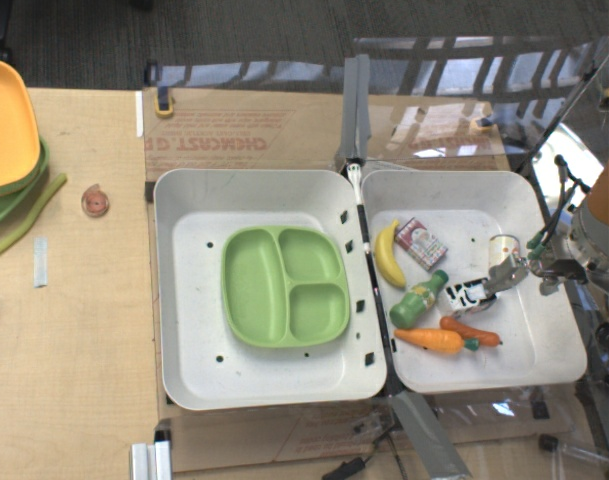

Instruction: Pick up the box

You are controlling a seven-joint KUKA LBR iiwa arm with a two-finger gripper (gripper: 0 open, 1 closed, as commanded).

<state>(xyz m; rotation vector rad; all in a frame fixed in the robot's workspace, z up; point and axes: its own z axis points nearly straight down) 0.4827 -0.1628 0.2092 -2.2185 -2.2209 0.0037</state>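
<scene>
Gripper (481, 293): low in right bin (544, 373), finger state unreadable, possibly over a small dark item; box (421, 243): well apart, up-left, beside banana (387, 255); risk: clutter of bottle (418, 301) and carrot (431, 339) invites wrong grasp.

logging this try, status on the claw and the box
Claw low in right bin, nothing seen held. Box flat, apart from claw, upper left of it. Banana beside box, green bottle just below.

One fixed camera looks down slantwise from above on both bins (174, 268).
</scene>
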